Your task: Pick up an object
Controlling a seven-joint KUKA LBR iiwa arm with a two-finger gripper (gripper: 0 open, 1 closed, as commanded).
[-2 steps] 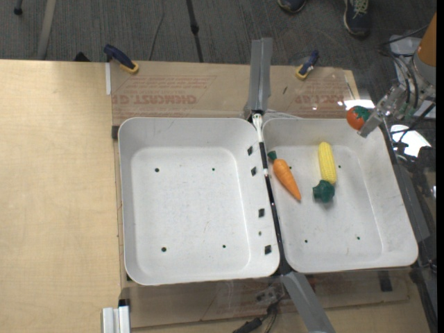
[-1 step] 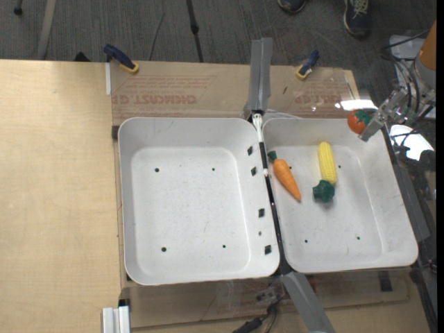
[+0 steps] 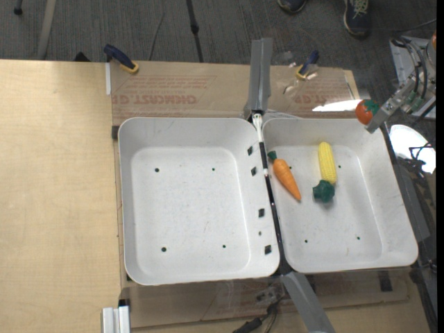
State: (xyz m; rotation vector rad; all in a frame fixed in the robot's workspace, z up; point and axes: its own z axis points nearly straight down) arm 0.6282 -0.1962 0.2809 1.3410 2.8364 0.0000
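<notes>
Nothing lifted yet: orange plastic carrot (image 3: 286,178) and yellow corn cob (image 3: 326,162) lie below-left of the pincer (image 3: 386,114), whose state I cannot tell.

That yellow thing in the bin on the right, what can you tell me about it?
It is a toy corn cob, looking like plastic: a bright yellow ridged body with a dark green husk end. It lies flat on the floor of the right bin, in its upper middle, yellow tip toward the far rim, green end nearer the camera. A toy carrot lies just left of it, apart; nothing touches it.
</notes>
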